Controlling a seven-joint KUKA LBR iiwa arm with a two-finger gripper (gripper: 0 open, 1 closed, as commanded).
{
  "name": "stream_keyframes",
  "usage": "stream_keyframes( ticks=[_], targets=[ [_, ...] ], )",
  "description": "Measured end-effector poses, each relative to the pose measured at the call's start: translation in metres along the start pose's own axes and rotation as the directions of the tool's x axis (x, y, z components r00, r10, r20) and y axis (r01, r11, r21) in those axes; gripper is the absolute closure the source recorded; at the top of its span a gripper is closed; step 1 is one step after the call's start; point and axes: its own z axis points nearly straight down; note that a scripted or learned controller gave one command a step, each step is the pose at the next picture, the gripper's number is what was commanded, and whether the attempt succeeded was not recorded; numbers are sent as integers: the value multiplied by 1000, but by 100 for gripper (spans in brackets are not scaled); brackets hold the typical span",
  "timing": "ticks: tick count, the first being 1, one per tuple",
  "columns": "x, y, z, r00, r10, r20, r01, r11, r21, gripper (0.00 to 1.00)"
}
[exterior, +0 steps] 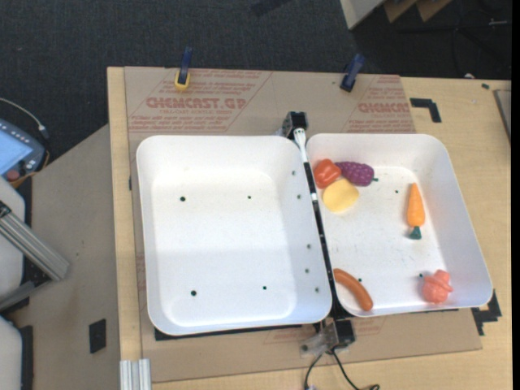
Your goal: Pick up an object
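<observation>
Dark carpet surrounds a wooden bench on which a brown cardboard sheet (244, 96) is clamped, and two shallow white bins are set side by side upon it. The right bin (459, 210) is taken as the landmark: the left bin (219, 226) lies against its left wall.

All the candidate objects are gathered inside the right bin. Near its upper left corner a yellow lemon-like piece (340, 197), a red-orange pepper (326, 172) and a purple grape cluster (355, 171) are bunched together, touching or nearly so. A carrot (415, 207) is laid towards the right wall, its long axis running roughly top to bottom of the view. A sausage (353, 288) is set diagonally at the lower left corner, and a pink lumpy piece (436, 287) rests by the lower right corner.

All appear to be smooth moulded plastic. No judgement can be made on the gripper's state. The carrot and pink piece are judged nearest the arm's entry side.
</observation>
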Motion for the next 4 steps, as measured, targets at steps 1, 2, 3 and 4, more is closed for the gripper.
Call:
stream_keyframes(
  ticks=[1, 2, 3, 4],
  targets=[
    [0, 0, 1, 1000, 1, 0, -1, 1000, 1, 0],
    [0, 1, -11, 1000, 0, 3, 0, 1000, -5, 100],
    [0, 1, -10, 1000, 0, 3, 0, 1000, -4, 0],
    [0, 2, -22, 1000, 0, 7, 1, 1000, -10, 100]
  ],
)
